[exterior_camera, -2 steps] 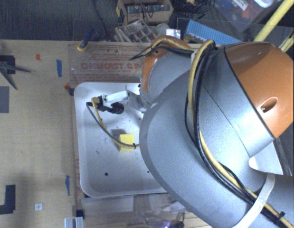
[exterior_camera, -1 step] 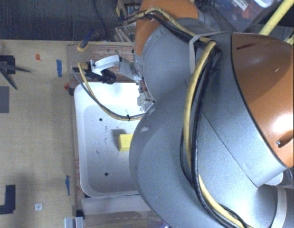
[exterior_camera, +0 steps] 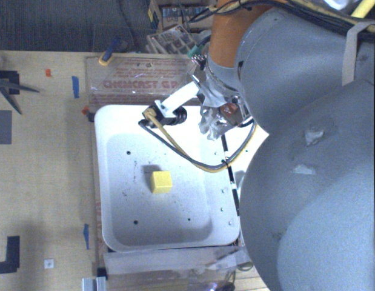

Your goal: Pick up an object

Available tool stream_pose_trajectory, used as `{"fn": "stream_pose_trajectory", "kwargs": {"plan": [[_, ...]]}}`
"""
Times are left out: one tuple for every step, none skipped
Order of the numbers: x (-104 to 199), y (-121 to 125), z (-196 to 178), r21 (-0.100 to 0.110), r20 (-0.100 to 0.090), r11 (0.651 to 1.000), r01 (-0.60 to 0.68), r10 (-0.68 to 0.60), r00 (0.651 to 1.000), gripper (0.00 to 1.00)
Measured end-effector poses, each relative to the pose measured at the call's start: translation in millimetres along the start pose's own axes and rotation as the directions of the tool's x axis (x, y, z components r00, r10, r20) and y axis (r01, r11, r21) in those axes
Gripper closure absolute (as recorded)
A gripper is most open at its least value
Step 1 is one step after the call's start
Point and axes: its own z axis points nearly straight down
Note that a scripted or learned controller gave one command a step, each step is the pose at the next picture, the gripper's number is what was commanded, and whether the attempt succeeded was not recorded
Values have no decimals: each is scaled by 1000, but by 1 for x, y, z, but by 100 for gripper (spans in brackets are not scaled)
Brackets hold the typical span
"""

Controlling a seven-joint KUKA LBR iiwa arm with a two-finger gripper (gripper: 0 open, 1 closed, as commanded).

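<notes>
— What is seen, largest first?

— The right side is taken up by the grey robot arm with an orange band. A shallow white plastic bin is seen to its left.

— And the gripper?

— The two-finger gripper is held above the bin's far right part, with a yellow cable looped below it. Whether the jaws are open or closed cannot be told.

— Where is the object?

— A small yellow cube is seen resting on the bin's floor near its middle, well apart from the gripper.

Bright overhead light; glare on white bin; soft focus, arm blurred.
</notes>
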Motion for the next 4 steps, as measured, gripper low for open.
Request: {"fn": "stream_pose_trajectory", "kwargs": {"plan": [[25,-21,135,0,-2,973,-232,232,973,100],[34,7,231,-1,-7,997,77,-77,997,100],[49,-14,122,-1,-5,992,-124,124,992,100],[-31,-43,230,4,-7,920,-391,391,920,100]]}}
